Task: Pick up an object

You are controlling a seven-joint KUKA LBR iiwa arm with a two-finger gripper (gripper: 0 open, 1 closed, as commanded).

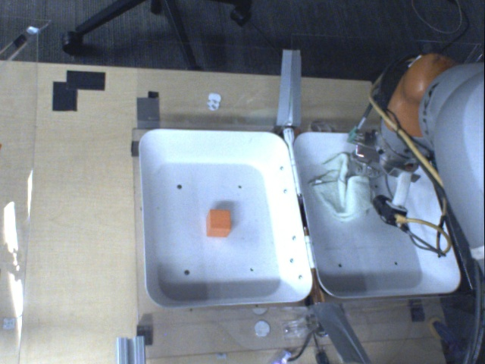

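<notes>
A small orange cube (219, 223) lies near the middle of the left white bin (163, 279). My gripper (350, 174) hangs low over the upper part of the right white bin (364, 283), far to the right of the cube. Right beneath it is a pale, whitish crumpled-looking thing (337, 197) on the bin floor. The wrist hides where the gripper and this thing meet, so I cannot tell whether they touch.
A metal divider post (289, 89) stands behind the seam between the bins. The grey arm with its orange band (417, 86) and looping cables (413, 222) covers the right bin's right side. Wooden bench surface (76, 203) extends to the left.
</notes>
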